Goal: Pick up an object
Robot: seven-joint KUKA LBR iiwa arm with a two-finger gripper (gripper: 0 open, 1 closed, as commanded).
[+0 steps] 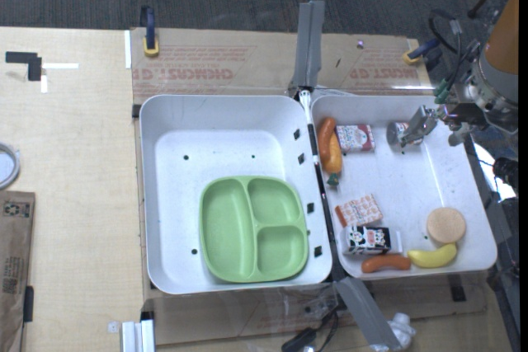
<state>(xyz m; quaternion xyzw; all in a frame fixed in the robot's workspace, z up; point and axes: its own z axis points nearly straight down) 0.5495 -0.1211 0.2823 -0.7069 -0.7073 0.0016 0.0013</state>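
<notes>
- So far, as we read it, nothing has been lifted: every object we can see lies on a bin floor, and the pick itself is all left to do.
- Nearest to us, along the front wall of the right-hand shallow white bin [474,185], we see a yellow toy banana [434,256] touching a red-orange toy sausage [385,263], with a small black-and-white printed carton [368,239] just behind the sausage.
- Just behind the banana sits a round tan disc like a biscuit [446,223], and to its left a flat pink-and-white printed packet [358,208].
- Beside this, the left-hand shallow white bin [161,177] bears a pale green plastic plate with 3 compartments [254,228], set toward its front.
- Farther back in the right bin, an orange toy carrot or hot dog [330,146] lies against the left wall, with a red-and-white printed box [355,138] just beside it.
- Farthest, near the back right corner, the grey two-finger gripper [410,138] hangs low over the floor beside a small grey-white object [398,132]; we cannot tell whether they touch.
- We cannot tell whether the gripper is spread or closed, and we see nothing held by it.
- We judge that the arm stands at the approach step, with that small object the likeliest target; grasping and raising remain.
</notes>
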